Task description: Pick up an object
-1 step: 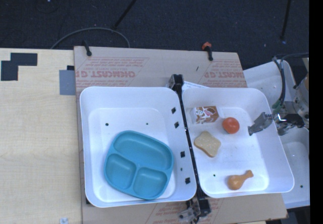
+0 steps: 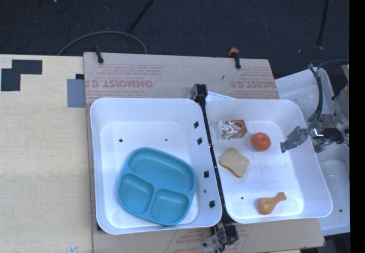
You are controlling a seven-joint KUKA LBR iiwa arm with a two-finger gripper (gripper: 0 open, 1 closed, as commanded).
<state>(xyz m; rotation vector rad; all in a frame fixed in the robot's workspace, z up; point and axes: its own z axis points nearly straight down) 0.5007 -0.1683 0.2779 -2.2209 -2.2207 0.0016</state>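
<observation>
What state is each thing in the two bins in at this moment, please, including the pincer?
Blue divided plate: lying flat in the left bin, its compartments bare.
Small carton: lying on its side in the right bin.
Tomato: resting loose beside the carton.
Bread slice: lying flat.
Drumstick: lying on its side.
Pincer: over the right bin, nothing visibly between its fingers.

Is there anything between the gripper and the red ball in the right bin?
No. In the camera view the gripper sits just right of the red ball, and between them is bare white floor of the right bin.
</observation>
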